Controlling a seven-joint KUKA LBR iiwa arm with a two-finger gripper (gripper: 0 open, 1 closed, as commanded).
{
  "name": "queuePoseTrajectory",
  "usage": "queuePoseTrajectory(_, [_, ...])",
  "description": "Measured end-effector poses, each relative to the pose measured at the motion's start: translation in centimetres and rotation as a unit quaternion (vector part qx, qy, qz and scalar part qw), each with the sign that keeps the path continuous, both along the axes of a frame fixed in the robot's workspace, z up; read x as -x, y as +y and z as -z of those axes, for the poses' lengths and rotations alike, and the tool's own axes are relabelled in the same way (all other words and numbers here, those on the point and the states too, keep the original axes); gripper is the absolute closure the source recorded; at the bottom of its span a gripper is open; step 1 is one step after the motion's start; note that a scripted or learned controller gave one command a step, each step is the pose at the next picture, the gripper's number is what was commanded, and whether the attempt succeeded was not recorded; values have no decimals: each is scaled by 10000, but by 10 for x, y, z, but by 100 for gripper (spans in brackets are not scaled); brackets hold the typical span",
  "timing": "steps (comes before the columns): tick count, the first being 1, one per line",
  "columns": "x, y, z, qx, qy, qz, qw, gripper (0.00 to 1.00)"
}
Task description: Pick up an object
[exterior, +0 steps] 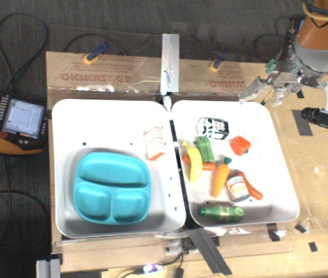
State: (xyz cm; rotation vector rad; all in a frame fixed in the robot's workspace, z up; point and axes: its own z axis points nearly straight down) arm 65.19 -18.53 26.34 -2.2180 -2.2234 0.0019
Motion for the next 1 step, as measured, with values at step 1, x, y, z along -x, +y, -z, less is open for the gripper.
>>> queuePoseTrajectory(1, [41, 49, 104, -4, 0, -1134, 9935, 0])
